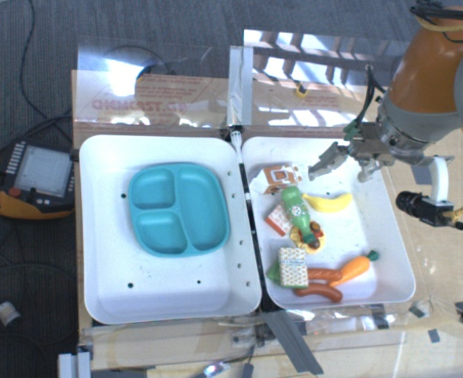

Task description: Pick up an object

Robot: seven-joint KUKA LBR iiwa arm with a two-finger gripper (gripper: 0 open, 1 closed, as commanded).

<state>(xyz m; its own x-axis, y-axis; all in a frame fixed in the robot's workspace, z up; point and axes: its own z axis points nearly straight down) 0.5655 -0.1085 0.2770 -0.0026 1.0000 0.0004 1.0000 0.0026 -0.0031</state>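
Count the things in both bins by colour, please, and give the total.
Blue: 1, the divided plate.
Green: 1, the bottle.
Yellow: 1, the banana.
Orange: 1, the carrot.
Red-brown: 1, the sausage.
Printed boxes: 3.
Total: 8.

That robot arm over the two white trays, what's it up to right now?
It is trying to pick something up. Its hand hovers, open, over the far side of the right bin and holds nothing. Below it lie toy foods: a banana, a green bottle, a carrot, a sausage and a few small boxes. The left bin holds a blue divided plate.
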